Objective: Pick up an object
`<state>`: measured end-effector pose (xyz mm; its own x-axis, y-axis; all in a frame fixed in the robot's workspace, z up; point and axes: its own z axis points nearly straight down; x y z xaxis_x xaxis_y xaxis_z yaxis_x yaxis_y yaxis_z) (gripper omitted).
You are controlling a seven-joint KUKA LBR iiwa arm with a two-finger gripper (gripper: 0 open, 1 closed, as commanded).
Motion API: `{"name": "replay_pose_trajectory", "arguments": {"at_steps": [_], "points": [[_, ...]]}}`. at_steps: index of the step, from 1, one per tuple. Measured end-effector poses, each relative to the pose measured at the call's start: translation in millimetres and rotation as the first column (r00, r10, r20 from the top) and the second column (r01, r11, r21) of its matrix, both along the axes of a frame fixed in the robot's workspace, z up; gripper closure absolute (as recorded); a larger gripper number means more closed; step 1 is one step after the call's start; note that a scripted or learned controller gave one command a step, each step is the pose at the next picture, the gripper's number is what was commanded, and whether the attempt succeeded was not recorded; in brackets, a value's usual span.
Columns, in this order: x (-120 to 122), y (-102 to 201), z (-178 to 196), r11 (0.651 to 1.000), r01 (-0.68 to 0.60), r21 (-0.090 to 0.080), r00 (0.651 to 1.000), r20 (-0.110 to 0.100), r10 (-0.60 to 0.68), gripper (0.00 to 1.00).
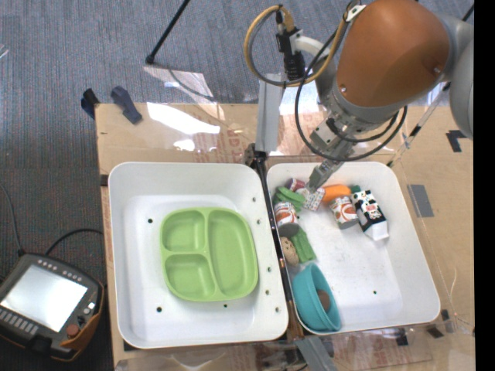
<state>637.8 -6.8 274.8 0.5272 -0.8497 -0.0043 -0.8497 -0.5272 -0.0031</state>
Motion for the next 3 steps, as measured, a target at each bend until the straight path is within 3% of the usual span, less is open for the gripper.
{"name": "replay_pose_trajectory", "arguments": {"at_steps": [1, 2, 3], "points": [[-69.3, 39.3, -27.4, 0.998, 0.069, 0.0, 0.998, -0.006, -0.069, 1.0], [-51.4, 42.5, -33.5, 0.997, -0.073, 0.001, 0.997, -0.004, 0.073, 1.0], [-19.2, 42.8, 11.0, 0.995, -0.103, 0.0, 0.995, 0.002, 0.103, 1.0]]}}
